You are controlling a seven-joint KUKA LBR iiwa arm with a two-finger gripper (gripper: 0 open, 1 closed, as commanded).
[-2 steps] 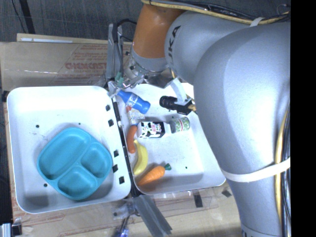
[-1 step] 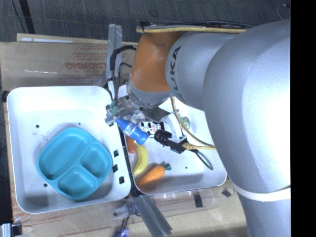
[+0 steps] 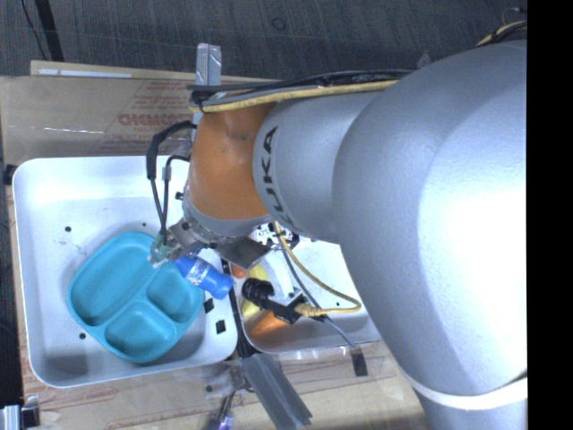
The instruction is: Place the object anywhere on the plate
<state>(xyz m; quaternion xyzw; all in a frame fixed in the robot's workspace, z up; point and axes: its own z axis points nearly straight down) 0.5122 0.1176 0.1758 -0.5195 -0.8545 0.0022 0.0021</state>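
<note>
A blue plate [image 3: 125, 307] with three compartments lies in the left bin, towards its front right. A small blue bottle-like object [image 3: 204, 276] with a pale end sits tilted over the plate's right rim, directly under the arm's wrist. My gripper [image 3: 197, 251] points down at that spot, mostly hidden beneath the orange band and the grey flange. From this angle I cannot make out whether the object is touching the plate or hanging above it.
The left white bin [image 3: 54, 195] has bare floor behind and left of the plate. The right bin [image 3: 349, 330] is largely covered by the arm; an orange-brown item [image 3: 267, 326] and a yellow piece [image 3: 252, 286] show near its left wall. Cables hang from the wrist.
</note>
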